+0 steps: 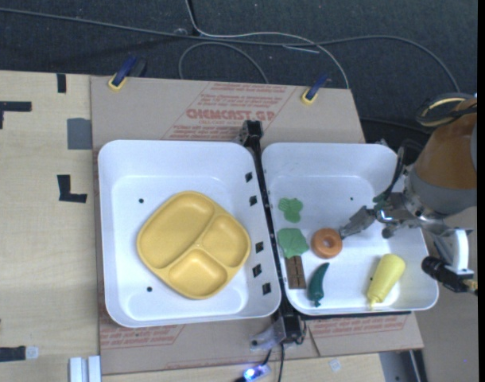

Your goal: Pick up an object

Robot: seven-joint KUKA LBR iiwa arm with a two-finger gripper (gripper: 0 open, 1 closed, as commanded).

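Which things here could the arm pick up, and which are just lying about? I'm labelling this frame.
Could be picked: doughnut, corn cob, green pepper, two green leafy pieces, brown bar, near the gripper.
Lying about: yellow plate, clips, cables.

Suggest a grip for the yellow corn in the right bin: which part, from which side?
Grip the yellow corn across its middle, coming from above. It lies flat, its long axis running from upper right to lower left, so closing across the narrow width probably seats best. Its lower end lies close to the right bin wall, so avoid that end.
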